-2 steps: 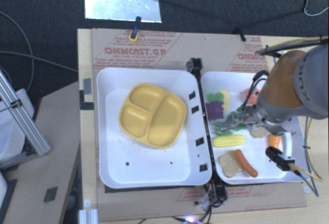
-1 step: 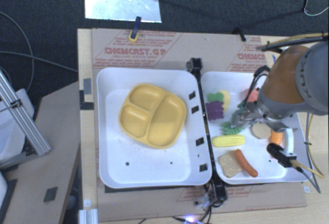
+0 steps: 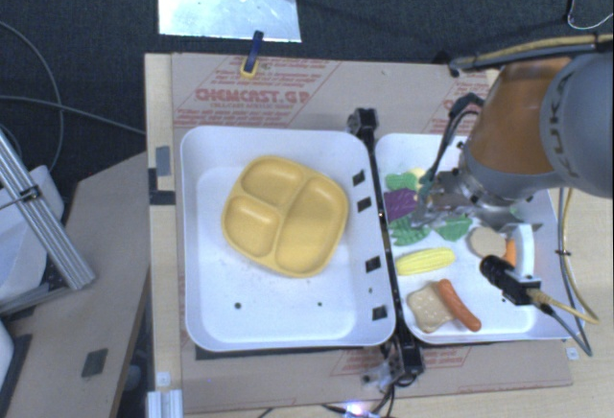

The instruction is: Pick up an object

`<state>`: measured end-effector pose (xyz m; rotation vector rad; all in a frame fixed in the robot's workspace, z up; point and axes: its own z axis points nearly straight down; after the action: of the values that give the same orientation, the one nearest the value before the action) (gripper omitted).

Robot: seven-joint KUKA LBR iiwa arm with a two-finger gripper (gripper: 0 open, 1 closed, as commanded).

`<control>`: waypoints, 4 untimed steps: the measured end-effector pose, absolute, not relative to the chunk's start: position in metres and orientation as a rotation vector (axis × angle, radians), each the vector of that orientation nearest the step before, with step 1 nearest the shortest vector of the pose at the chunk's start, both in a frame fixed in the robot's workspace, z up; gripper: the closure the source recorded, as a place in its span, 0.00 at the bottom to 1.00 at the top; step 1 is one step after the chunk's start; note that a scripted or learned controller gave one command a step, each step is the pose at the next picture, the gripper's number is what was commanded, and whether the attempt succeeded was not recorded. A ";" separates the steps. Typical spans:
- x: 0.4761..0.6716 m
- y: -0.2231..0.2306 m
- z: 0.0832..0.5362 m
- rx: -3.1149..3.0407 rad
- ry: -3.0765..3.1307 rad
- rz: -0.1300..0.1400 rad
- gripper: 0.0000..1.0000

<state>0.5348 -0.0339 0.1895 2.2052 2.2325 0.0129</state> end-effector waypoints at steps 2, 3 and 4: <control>0.488 0.063 0.375 2.206 2.234 0.011 1.00; 0.487 0.085 0.366 2.214 2.229 0.003 1.00; 0.487 0.130 0.365 2.213 2.230 0.004 1.00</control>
<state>0.4865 0.1300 0.3646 2.2129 2.2296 0.0039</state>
